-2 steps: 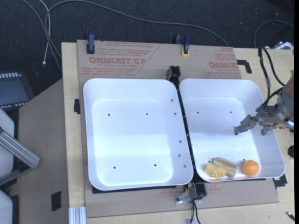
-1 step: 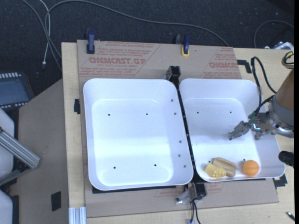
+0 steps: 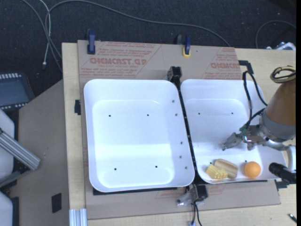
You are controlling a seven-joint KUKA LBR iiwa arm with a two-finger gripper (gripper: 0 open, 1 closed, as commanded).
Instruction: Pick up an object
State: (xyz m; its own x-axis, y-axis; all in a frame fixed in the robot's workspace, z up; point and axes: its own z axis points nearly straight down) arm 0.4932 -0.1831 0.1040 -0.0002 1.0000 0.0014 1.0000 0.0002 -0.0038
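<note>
Objects: an orange ball (image 3: 252, 169), a tan bread roll (image 3: 226, 165) and a yellow corn piece (image 3: 217, 173) lie along the right bin's (image 3: 211, 95) near edge.
Pincer: the pincer (image 3: 230, 142) hangs just above them, fingers spread, nothing between them.
Progress: nothing is lifted yet; I judge descent and closing remain.
Room: the bin wall crowds the objects; the left bin (image 3: 131, 86) sits beside it on the counter (image 3: 73, 126).

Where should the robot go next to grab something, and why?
Probably a short move toward the bin's near edge and down. The tool hangs in the right bin with nothing in it, and the corn, the bread roll and the orange ball lie just beyond it along that edge.
</note>
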